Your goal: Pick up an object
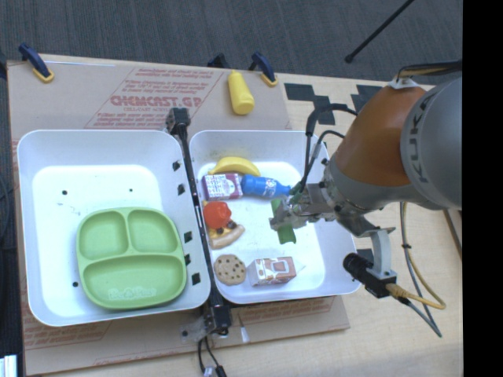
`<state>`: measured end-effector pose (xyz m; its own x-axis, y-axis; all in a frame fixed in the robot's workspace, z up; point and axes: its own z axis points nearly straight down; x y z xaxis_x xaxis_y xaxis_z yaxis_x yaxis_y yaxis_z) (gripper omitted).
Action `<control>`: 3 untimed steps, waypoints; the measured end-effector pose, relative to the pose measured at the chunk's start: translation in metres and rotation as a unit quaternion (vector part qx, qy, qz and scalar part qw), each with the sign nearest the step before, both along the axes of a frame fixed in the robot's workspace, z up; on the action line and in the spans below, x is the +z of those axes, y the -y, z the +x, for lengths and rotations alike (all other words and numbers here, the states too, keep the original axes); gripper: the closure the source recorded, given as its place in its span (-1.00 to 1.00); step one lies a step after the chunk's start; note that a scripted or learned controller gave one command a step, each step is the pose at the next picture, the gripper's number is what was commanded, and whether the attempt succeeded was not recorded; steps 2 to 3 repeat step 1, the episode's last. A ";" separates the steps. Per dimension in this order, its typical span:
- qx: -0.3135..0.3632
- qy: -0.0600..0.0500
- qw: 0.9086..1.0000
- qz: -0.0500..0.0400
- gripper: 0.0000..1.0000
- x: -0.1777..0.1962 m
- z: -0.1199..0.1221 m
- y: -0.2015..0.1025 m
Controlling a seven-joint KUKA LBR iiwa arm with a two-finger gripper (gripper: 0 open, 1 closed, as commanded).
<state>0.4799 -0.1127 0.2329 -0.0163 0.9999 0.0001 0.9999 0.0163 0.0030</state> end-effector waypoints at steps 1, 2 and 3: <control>0.003 0.000 1.000 0.000 1.00 0.010 0.001 0.000; 0.003 0.000 1.000 0.000 1.00 0.010 0.001 0.000; 0.003 0.000 1.000 0.000 1.00 0.010 0.001 0.000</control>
